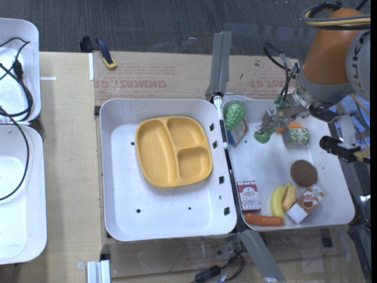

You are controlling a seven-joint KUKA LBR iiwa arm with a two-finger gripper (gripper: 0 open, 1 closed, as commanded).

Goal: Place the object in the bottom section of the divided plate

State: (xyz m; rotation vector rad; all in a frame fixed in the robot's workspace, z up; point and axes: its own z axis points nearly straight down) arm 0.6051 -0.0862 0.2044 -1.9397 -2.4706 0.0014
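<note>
A yellow divided plate (154, 175) lies in the left bin (118, 205), with one long section on its left and two smaller ones on its right, all bare. My gripper (270, 121) hangs over the back of the right bin (339, 217), directly above a small green object (263, 136). The gripper touches or nearly touches that object's top. Whether the object is held is hidden by the gripper body.
The right bin also holds a green bumpy item (234, 114), a can (296, 136), a brown round piece (304, 173), a red box (250, 196), a banana (277, 200), an orange sausage shape (264, 220) and a small carton (308, 200). A raised divider (224, 152) separates the bins.
</note>
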